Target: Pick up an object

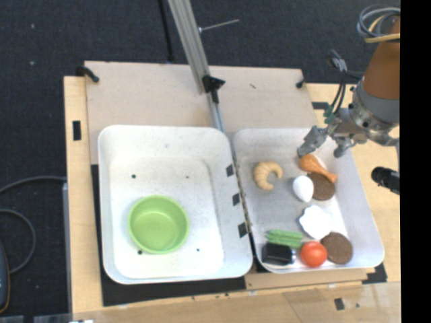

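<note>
One gripper (328,142), at the end of the grey arm (379,89) with its orange band, reaching in from the right and poised over the upper right corner of the right bin (369,227). Its two fingers (312,142) are spread apart, nothing between them.

One orange carrot-like piece (316,166), lying just below the gripper, between the spread fingers as seen from above; whether the fingertips touch it cannot be told.

One white egg-shaped item (303,188), just below the carrot-like piece, touching a brown round disc (324,189) on its right.

One croissant (267,174), tan, curved, lying apart to the left in the same bin.

One white lump (316,221), lower in the bin, with a second brown round disc (337,247) below and to its right.

One red tomato (313,254), beside that disc at the bin's lower edge.

One green pod-like piece (285,237) and one black block (277,253), near the lower left corner of the right bin, the pod above the block.

One left bin (168,147), touching the right bin along its side, holding a lime-green bowl (158,224) upright in its lower left part.

One wooden bench (75,180) bearing both bins, with a metal post (192,42) slanting up from between them.
</note>
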Motion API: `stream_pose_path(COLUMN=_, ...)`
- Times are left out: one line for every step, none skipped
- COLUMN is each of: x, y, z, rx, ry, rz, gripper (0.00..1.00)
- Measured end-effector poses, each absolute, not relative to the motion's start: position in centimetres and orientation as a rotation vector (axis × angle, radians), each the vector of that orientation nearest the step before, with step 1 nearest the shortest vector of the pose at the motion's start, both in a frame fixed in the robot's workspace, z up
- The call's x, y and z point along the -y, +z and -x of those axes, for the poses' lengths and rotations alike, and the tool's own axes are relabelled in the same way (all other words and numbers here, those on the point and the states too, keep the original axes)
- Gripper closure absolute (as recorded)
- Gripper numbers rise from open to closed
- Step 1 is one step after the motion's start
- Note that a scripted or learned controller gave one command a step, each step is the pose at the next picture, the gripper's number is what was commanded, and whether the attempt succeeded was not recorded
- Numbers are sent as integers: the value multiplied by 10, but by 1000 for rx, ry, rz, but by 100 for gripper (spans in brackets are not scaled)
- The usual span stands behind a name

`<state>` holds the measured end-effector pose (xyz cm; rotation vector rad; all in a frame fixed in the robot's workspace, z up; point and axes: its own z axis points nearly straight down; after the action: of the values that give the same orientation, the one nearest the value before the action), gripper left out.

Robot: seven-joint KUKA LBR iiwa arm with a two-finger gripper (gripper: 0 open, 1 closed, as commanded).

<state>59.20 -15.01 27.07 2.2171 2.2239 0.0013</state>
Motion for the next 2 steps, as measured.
stream_pose_path(x=150, y=271, z=-592, rx=-2224, ry=2, rz=-2218, gripper=0)
stream_pose_path(x=160, y=220, z=-586, rx=-2221, ry=-6, rz=-2224, gripper=0)
